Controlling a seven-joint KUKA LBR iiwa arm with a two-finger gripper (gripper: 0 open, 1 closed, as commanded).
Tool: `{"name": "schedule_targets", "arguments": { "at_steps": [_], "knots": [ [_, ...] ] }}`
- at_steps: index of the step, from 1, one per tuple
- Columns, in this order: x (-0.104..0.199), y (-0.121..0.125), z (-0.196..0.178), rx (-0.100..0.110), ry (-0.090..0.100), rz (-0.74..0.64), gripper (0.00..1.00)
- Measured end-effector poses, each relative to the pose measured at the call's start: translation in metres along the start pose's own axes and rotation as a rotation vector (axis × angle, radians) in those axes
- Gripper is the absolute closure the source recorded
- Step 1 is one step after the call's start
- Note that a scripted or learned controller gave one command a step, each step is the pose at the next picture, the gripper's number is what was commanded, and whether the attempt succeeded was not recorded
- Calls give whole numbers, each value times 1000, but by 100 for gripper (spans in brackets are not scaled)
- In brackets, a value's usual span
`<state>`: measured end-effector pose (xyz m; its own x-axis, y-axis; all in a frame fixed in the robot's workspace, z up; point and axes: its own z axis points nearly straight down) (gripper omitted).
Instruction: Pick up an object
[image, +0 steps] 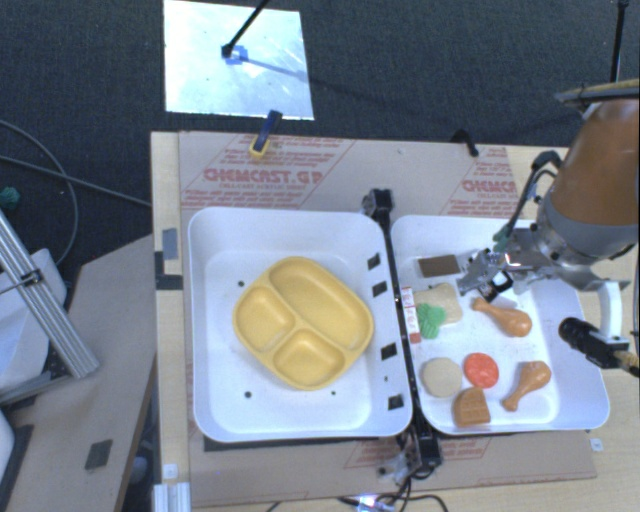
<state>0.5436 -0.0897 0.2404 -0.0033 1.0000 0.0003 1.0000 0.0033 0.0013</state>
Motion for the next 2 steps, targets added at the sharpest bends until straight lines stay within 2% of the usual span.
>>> {"name": "schedule_targets", "arguments": {
  "at_steps": [1,2],
  "knots": [
    [-69,-60,41,4,-1,9,0],
    [-65,-36,159,-5,-3,1,0]
  ]
}}
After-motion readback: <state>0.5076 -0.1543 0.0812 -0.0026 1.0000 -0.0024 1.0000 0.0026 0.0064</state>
